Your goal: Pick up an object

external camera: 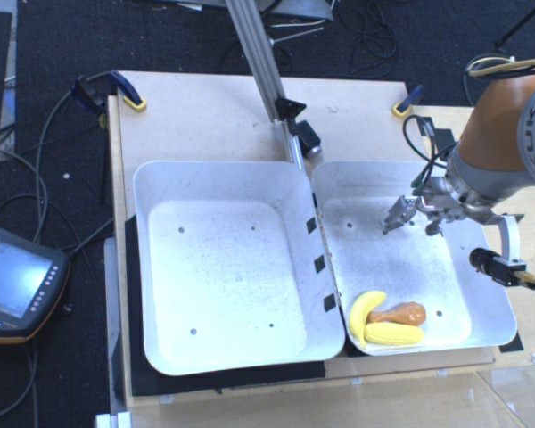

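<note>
Pincer (412,218) hung over right bin (455,194), fingers apart, nothing between them. Approach step, pre-grasp. Banana (364,309), corn cob (393,333), drumstick (401,313) clustered at bin's front edge. Next move needed: shift toward front, descend, close on one.

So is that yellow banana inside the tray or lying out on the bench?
Inside. The banana lies in the right bin, at its near edge, against a corn cob and a brown drumstick.
</note>
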Robot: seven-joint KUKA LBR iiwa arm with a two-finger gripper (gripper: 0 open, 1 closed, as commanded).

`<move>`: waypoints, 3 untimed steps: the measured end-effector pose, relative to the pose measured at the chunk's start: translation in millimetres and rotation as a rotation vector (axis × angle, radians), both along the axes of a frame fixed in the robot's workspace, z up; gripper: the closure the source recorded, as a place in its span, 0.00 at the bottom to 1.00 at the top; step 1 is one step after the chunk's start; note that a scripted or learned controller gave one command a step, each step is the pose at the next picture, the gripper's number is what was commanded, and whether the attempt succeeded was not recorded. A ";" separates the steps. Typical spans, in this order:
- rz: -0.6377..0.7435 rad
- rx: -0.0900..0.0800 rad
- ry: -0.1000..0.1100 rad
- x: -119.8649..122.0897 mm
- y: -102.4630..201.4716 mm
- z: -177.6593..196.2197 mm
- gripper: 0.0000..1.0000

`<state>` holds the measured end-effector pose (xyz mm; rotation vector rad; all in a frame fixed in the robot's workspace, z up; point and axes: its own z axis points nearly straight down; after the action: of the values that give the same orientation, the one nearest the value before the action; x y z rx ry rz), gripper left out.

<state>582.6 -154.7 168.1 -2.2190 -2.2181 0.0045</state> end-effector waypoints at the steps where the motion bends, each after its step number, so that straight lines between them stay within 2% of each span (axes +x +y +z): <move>1: 0.001 0.000 -0.001 5.9 2.2 -45.2 0.00; 2: 0.000 -0.001 -0.005 6.8 1.7 -32.6 1.00; 3: 0.001 -0.002 -0.009 -0.2 5.4 14.8 1.00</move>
<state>582.4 -149.3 183.0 -2.2234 -2.2243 -0.0037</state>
